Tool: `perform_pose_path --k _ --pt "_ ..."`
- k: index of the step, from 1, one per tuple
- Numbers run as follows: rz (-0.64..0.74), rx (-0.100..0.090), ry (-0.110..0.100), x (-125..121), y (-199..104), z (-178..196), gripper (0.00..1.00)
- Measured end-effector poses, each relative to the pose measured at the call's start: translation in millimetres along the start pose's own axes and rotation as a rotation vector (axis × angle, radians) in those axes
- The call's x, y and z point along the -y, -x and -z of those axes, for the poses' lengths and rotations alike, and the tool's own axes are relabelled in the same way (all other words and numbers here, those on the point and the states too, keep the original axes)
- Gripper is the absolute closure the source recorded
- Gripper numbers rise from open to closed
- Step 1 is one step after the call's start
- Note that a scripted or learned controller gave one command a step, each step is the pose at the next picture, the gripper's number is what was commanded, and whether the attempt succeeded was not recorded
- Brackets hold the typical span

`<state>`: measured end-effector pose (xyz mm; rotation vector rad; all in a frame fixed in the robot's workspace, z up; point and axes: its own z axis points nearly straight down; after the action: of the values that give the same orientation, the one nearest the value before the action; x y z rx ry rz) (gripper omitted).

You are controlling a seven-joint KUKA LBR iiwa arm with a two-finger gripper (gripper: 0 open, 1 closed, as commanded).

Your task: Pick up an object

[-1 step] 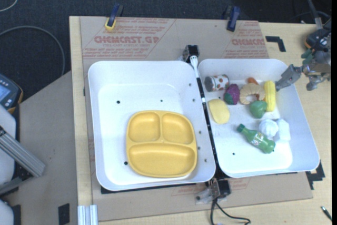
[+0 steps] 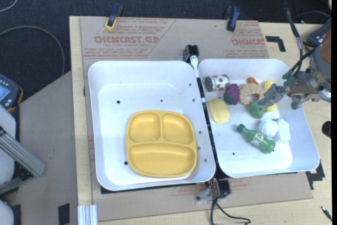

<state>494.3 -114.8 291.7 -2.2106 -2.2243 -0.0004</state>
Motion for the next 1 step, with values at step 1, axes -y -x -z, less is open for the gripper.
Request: perform_pose_path --k 1 --pt "-0.007 0.001 -0.008 17.3 -9.7 -106.3 0.0"
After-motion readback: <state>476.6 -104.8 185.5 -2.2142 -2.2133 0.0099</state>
